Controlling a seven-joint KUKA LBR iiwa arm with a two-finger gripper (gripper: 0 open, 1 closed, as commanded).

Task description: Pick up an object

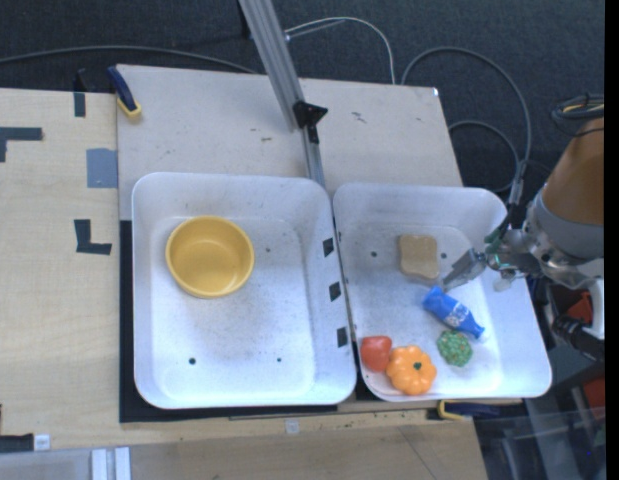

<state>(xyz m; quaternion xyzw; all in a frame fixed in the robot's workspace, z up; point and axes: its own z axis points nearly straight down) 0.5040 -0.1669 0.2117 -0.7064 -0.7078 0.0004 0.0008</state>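
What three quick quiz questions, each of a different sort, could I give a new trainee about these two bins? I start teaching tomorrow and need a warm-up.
1. True or false: the yellow bowl lies in the left bin.
2. Which item lies nearest the gripper? A. orange pumpkin B. blue bottle C. red tomato
3. Fill in: the green item lies in the ____ bin.

Key: 1 true; 2 B; 3 right.

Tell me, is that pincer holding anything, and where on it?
Nothing is held. The pincer hangs open over the right bin, between the tan sponge and the blue bottle.
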